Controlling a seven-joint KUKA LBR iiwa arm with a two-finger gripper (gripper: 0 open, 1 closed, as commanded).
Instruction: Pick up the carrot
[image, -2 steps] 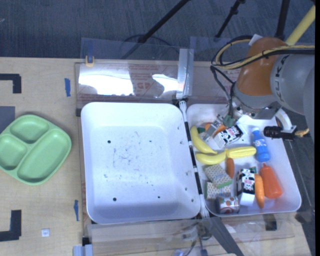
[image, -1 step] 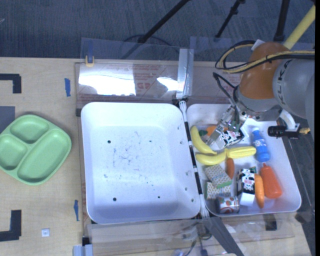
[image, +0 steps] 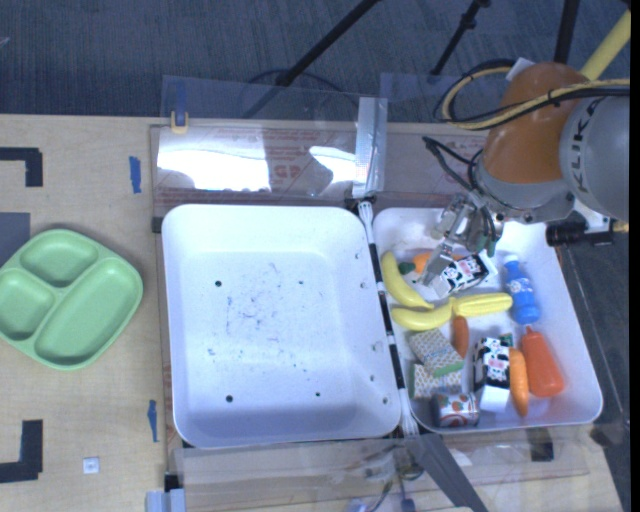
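The tool (image: 462, 232) hovers over the right white bin's (image: 583, 372) far edge, above a cow-patterned carton (image: 462, 271); its grip state cannot be told. The slim orange carrot (image: 519, 381) lies near the bin's near right corner, ungrasped. This looks like the approach step: the next move calls for travelling toward that corner and descending.

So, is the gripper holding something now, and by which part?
It cannot be told: the gripper hangs low over the right bin, above the bananas. A carrot lies apart.

Bench (image: 80, 150): two bins (image: 270, 320), green plate (image: 68, 297)
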